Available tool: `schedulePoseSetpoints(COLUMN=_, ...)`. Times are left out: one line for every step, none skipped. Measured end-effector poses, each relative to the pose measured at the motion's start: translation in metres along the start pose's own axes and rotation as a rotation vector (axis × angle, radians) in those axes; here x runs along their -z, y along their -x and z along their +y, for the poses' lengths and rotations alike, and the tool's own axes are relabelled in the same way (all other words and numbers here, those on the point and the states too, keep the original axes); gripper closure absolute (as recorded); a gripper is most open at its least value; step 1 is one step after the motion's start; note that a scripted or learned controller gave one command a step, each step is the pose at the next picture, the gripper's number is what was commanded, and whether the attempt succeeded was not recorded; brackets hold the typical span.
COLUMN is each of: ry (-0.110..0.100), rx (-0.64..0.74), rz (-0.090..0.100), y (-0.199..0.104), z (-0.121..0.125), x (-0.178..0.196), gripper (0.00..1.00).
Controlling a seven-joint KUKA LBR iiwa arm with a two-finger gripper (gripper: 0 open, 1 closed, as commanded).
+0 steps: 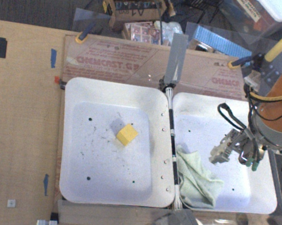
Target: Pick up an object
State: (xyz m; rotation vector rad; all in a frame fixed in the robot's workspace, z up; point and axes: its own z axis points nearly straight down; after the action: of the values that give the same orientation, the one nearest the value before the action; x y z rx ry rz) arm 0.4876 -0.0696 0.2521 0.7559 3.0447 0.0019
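Small yellow foam cube (pixel 126 135) in left white bin (pixel 81 96), well apart from two-finger metal gripper (pixel 221 153), grip state indiscernible, above right white bin (pixel 263 202).

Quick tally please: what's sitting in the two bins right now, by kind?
Yellow block: 1, in the left bin
Pale green cloth: 1, in the right bin
Total: 2

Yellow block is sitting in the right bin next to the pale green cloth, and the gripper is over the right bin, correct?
Not quite. In the camera view the yellow block lies in the left bin, alone. The pale green cloth is in the right bin, and the gripper is over that bin.
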Motion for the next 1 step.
schedulePoseSetpoints(ry=0.000, rx=0.513, rz=-0.005, y=0.0132, z=-0.0391, x=0.0126, gripper=1.00)
